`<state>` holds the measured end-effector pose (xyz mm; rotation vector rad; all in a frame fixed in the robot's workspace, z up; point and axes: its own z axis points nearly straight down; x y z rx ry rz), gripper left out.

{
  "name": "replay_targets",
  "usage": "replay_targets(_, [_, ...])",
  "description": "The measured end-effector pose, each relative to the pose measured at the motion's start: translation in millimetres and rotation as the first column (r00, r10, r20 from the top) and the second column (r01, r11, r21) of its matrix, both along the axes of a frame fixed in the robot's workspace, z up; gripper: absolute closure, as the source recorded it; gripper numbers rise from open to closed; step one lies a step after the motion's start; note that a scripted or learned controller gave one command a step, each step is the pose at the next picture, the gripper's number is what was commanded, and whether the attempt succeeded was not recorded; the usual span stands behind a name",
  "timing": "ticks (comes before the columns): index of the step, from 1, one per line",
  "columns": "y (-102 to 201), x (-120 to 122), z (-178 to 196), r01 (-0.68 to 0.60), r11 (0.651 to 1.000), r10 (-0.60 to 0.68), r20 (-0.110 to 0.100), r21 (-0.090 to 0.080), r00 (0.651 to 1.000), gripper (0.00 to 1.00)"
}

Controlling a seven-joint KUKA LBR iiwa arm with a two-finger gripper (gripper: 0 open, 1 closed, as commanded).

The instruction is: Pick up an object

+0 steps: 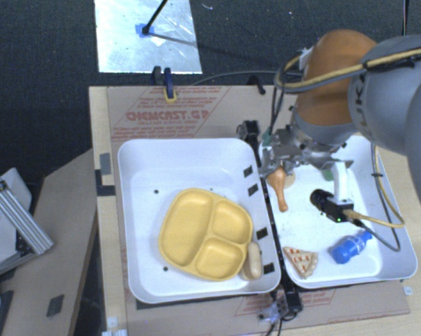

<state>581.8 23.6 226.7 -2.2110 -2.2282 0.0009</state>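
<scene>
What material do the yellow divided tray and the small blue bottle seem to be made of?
Yellow divided tray: probably moulded plastic, matte to slightly satin, judging by its even colour and soft rounded compartment edges. Small blue bottle: likely plastic too, a bit glossier, with a faint highlight; too small to be certain.

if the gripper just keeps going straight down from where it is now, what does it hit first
Most likely the orange drumstick-shaped toy in the right bin, lying by the divider right below the gripper. Depth is hard to judge from this slanted view, so it could land just beside it on the bin floor.
</scene>
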Motion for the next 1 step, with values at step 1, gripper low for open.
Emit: replay_targets(1, [44.0, -27.8, 7.8, -0.002, 1.0, 0.002, 0.001, 0.001, 1.0, 1.0])
